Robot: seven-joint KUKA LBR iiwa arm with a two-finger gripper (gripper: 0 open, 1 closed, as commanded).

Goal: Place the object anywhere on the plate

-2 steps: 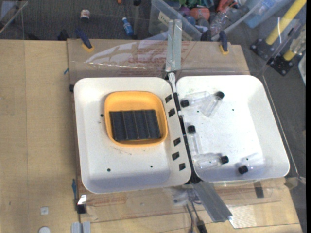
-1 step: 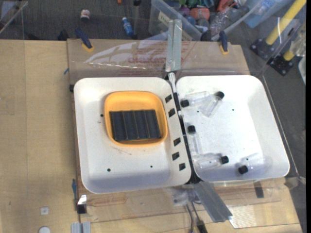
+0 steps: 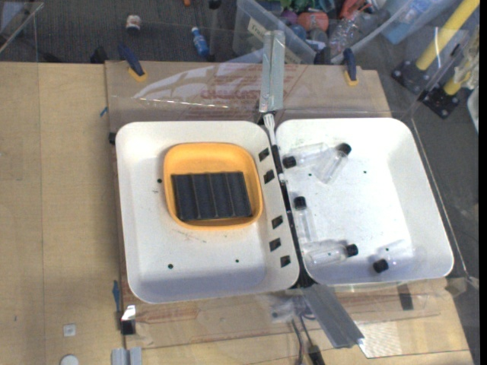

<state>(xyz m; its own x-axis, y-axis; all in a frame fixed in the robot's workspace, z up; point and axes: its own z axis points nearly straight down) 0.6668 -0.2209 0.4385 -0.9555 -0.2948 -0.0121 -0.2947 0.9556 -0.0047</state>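
Left of the plate, the table (image 3: 46, 204) is plain wood. The left bin (image 3: 144, 265) bears the plate (image 3: 173, 158), an orange dish with a raised rim that sits toward the bin's far right quarter.

On the plate lies the ribbed slab (image 3: 211, 196), a dark, flat rectangle with parallel grooves. It rests flat inside the rim and covers most of the plate's floor, with its long side running left to right. Judged from this position, the slab is the task's object and the placement requirement appears met.

Handling estimate: the slab looks light and low in profile. Its matte, grooved surface should resist slipping. Whether it is stiff or rubbery cannot be told. If it must be regrasped, take hold across the short dimension at mid-length, one contact on each long edge. The plate's rim leaves little clearance at the near edge, so a steep approach is advisable.

Whether the fingers are spread or pressed together cannot be told.

Right of the plate, the right bin (image 3: 411, 204) holds several clear vials (image 3: 329, 252) with black caps, lying on their sides, well apart from the plate.
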